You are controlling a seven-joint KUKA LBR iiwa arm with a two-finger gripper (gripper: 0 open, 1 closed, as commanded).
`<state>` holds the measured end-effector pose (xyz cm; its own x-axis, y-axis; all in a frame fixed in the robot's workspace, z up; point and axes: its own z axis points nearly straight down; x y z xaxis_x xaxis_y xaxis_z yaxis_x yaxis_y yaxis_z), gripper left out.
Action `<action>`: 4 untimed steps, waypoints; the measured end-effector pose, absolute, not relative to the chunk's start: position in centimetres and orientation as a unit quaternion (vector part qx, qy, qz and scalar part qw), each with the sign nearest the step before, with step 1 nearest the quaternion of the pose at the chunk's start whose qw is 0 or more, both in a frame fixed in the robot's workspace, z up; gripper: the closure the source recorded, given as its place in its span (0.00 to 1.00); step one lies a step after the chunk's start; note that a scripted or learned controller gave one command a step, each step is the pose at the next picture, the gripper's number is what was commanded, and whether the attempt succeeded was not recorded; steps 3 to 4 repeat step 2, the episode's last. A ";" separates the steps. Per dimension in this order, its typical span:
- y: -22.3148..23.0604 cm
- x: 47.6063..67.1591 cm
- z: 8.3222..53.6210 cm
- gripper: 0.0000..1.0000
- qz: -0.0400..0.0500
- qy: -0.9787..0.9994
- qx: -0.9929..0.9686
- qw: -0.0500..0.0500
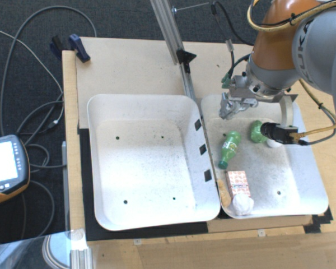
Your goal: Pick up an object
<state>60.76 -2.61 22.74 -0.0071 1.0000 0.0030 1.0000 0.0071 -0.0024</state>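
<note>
Surface: a pale wooden surface (129,66) stands on dark carpet, with cables trailing off at 9 o'clock.
Pendant: a grey-and-orange control pendant (4,166) lies on the floor, well apart from the bins.
Clamp: a blue clamp (78,47) grips the surface's 11 o'clock corner.
Left bin: the left bin (140,167) is speckled white and plays no part in this try.
Right bin: the right bin (294,172) holds the candidates.
Bottle: a green bottle (229,148) lies on its side, neck toward 7 o'clock. It is the likeliest target.
Box: a red-and-white box (238,182) sits at the bottle's 6 o'clock, with a white wad (242,205) touching its near end.
Hand: the hand (231,109) hovers at the bottle's 12 o'clock. How far open it is cannot be told, and nothing is seen in its hold.
Green lump: a round green thing (256,131) sits at the bottle's 2 o'clock.
Doing it well: the hand should probably shift toward 6 o'clock, centre over the bottle's thick body, close along the 10-to-4 line and descend straight. A round bottle may roll.
</note>
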 end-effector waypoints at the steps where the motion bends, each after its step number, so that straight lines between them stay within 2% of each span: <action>1: 3.2 62.8 22.6 1.00 -0.002 -0.710 -0.704 0.000; 2: 9.6 64.1 23.2 1.00 -0.003 -0.710 -0.704 0.000; 4: 9.6 64.1 23.2 1.00 -0.003 -0.710 -0.704 0.000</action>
